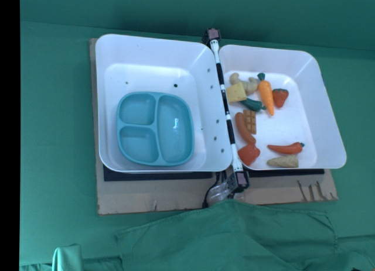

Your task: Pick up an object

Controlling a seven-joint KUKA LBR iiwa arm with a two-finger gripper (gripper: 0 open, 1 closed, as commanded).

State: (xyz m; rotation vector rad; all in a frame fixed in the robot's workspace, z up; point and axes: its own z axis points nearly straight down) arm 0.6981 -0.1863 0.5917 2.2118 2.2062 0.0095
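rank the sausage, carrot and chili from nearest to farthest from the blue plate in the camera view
Measured from the blue plate in the left bin:
1. sausage - right bin, by its left wall, nearest the plate.
2. carrot - further right, toward the bin's far side.
3. chili - furthest right, toward the near side.

On the worktop (53,117) two bins sit side by side: the nine-o'clock bin (152,50) holds a divided plate (155,128), while the three-o'clock bin (310,123) holds toy foods clustered toward its nine-o'clock side.
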